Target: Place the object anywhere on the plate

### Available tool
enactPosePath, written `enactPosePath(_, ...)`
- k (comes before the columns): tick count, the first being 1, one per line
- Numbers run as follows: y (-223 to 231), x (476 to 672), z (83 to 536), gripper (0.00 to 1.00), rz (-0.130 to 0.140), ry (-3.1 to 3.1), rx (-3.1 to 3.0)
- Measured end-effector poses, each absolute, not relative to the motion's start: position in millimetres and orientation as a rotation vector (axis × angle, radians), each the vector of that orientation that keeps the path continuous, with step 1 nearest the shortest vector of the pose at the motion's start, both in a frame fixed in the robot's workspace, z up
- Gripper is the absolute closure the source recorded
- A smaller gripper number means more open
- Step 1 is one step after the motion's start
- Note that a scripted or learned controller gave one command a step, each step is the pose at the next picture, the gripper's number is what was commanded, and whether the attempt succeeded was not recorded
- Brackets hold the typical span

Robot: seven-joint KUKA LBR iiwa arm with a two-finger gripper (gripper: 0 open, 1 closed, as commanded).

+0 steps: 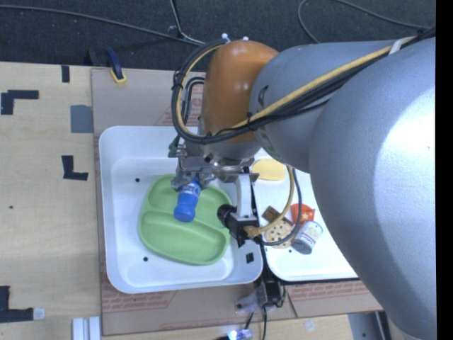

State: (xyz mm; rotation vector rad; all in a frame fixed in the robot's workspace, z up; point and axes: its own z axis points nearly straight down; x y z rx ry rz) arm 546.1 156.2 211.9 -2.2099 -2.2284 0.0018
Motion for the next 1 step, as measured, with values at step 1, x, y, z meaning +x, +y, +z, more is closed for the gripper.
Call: enactPosePath(1, 152.3, 547.0, 212.2, 0.0, 0.003, -2.224, -2.217)
